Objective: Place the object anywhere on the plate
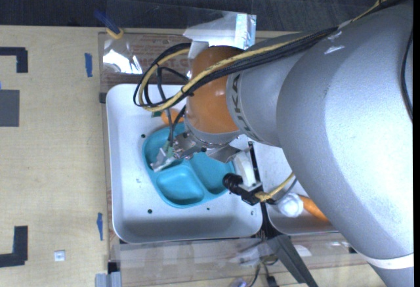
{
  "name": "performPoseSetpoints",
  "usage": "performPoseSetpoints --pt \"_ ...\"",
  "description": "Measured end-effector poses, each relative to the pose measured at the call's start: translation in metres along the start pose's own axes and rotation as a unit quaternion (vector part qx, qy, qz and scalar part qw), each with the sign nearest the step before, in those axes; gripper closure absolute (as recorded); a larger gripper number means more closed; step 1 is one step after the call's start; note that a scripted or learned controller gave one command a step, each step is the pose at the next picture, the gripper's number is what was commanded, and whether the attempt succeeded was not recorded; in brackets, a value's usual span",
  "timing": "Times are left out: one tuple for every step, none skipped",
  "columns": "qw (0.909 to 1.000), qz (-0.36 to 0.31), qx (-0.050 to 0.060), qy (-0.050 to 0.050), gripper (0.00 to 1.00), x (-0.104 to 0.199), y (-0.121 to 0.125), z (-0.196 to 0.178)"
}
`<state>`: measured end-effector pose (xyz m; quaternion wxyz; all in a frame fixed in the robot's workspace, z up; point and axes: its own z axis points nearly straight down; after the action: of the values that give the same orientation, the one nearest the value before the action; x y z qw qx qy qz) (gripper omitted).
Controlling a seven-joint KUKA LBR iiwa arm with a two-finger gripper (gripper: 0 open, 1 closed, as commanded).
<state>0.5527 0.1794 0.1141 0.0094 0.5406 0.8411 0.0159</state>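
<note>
The gripper (pixel 165 155) is positioned over the blue plate (pixel 187 188), at nine o'clock of the left bin (pixel 125 213). Its grip state cannot be told, nor can the object be made out. The placing step is judged underway; release onto the plate is called for next.

Glossy blue plastic plate (pixel 187 184) in smooth white plastic bin (pixel 125 167); matt wooden bench (pixel 52 161).
</note>
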Motion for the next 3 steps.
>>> performPoseSetpoints --pt "0.9939 0.110 0.006 -0.001 0.00 -0.054 -0.001 0.016" --pt "0.9946 0.103 0.000 0.009 1.00 -0.040 0.007 0.003" --pt "0.9947 0.102 0.002 0.009 1.00 -0.039 0.007 -0.005"
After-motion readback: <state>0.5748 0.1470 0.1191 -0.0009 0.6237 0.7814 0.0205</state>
